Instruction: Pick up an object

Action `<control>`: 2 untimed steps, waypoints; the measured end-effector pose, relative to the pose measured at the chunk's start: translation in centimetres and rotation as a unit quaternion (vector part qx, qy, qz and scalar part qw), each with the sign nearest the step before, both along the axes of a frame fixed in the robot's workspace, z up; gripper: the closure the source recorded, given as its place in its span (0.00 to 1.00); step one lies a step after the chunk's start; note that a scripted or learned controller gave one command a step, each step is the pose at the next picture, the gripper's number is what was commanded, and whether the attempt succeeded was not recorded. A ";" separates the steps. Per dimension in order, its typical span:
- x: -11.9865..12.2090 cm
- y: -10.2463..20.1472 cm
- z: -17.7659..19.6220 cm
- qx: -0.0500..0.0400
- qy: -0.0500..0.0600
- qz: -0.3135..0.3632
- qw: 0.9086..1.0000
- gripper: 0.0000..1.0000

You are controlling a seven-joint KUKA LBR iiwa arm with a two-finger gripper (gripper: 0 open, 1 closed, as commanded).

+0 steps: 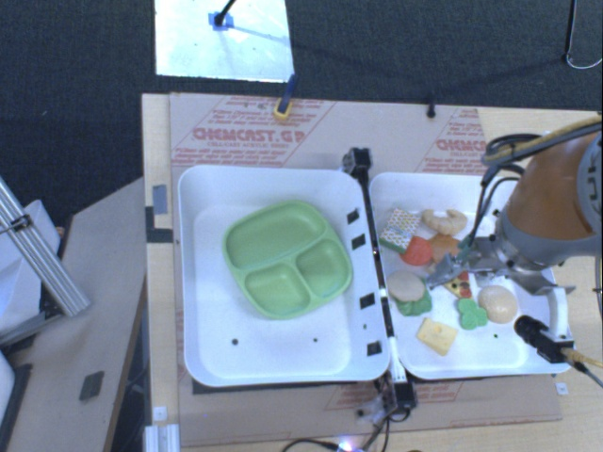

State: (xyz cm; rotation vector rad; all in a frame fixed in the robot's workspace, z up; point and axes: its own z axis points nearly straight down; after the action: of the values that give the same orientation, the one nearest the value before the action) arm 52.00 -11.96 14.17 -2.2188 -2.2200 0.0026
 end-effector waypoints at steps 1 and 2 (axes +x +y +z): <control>0.1 0.0 -5.0 0.000 -0.003 0.000 1.000 0.00; 0.2 0.0 -3.8 -0.001 -0.004 0.000 1.000 1.00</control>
State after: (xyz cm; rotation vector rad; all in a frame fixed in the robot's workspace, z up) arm 52.22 -11.93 10.35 -2.2233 -2.2260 -0.0052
